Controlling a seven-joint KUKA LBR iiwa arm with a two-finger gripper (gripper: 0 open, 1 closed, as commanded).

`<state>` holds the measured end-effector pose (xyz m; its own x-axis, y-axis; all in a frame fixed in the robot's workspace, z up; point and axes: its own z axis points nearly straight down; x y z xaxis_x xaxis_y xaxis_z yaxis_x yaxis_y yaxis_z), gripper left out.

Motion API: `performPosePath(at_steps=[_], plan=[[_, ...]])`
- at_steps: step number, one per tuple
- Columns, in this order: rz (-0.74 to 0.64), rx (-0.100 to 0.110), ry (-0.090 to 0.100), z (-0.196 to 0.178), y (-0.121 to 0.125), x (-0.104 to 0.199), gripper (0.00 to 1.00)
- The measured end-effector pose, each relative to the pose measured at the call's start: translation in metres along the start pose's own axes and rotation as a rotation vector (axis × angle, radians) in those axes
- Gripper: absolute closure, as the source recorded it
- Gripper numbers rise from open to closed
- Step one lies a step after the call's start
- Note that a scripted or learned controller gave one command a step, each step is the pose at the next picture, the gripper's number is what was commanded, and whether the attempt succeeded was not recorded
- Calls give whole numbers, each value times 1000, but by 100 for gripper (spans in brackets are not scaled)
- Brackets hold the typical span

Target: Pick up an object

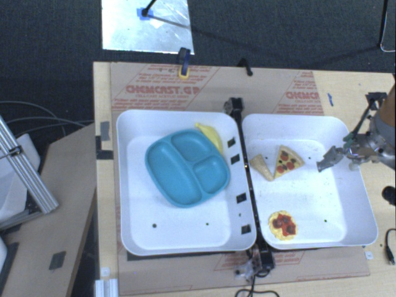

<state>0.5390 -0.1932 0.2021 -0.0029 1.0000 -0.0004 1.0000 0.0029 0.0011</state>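
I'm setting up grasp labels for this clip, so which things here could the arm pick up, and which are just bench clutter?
Could be picked up:
pizza slice
bread wedge
small round pizza
blue divided plate
banana

Just lying about:
cardboard sheet
foil sheet
yellow clip

The gripper is over the right bin.

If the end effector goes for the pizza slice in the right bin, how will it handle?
The pizza slice looks like a flat toy wedge, so probably stiff and light. It lies low on the right bin floor, so fingers may slide over it. It touches a tan wedge, which a push would likely shift too.
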Motion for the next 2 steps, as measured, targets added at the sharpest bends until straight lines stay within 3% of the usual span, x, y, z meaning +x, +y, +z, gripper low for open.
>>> performPosePath(at_steps=[1,2], plan=[[-7,-11,-1,-57,60,39,0],[-3,11,4,107,76,50,0]])
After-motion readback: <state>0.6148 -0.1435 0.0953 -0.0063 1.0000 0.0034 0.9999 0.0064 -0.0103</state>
